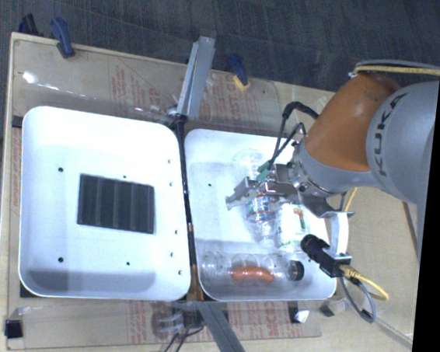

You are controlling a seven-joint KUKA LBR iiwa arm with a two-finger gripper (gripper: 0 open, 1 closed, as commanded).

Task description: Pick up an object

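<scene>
Two white bins side by side on the surface (pixel 72 316). In the left bin (pixel 50 153), a dark ribbed block (pixel 117 203) lying flat near the middle. In the right bin (pixel 213 170), a heap of see-through things (pixel 267 215) in the middle, right under the pincer (pixel 261 193). Along the near wall, a clear tube with an orange piece inside (pixel 250 273), apart from the pincer. Grey arm with an orange band (pixel 350 126) reaching in from the right. Pincer low over the heap; open or closed, cannot tell.
</scene>
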